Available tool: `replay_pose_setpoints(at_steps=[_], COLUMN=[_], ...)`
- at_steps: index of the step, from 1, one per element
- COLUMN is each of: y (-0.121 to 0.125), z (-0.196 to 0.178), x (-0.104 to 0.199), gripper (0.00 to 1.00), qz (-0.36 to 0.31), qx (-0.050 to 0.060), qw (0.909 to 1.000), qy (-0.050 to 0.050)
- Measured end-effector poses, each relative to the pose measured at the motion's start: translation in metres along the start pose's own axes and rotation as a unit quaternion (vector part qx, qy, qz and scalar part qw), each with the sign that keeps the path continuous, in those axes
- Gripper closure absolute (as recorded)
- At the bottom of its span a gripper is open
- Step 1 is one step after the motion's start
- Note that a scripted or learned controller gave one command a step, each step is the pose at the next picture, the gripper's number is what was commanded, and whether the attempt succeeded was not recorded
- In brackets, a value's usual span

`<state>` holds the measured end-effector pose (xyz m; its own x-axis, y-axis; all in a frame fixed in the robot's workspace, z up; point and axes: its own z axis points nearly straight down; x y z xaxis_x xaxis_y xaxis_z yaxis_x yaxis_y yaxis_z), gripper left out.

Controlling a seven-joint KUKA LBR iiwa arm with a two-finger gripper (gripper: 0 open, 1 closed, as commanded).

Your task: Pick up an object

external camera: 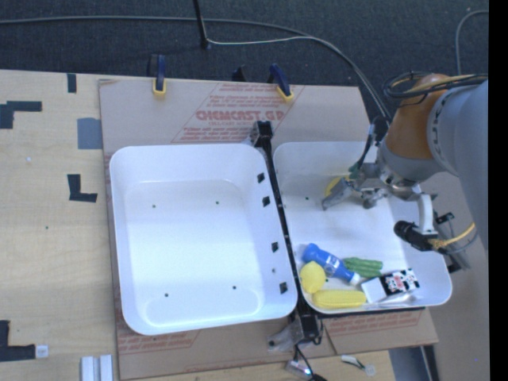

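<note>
Apparently your end effector grips a small yellow object, raised over the right bin. Watch that shallow-looking pinch: any jolt could drop it back.

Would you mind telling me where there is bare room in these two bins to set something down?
The left bin has its whole floor bare. In the right bin, the floor is free between the divider and the hand. Its near corner is crowded: blue bottle, green object, yellow pieces, black-and-white box.
</note>
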<state>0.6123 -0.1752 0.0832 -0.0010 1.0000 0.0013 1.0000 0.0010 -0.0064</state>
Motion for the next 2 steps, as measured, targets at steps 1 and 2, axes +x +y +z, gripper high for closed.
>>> replay_pose_setpoints(at_steps=[1, 2], y=[0.036, 0.04], z=[-0.069, 0.0], x=[-0.017, 0.002], gripper=[0.0, 0.0], qz=[0.0, 0.0], qx=[-0.006, -0.003], qw=[1.0, 1.0], qy=[-0.001, -0.001])
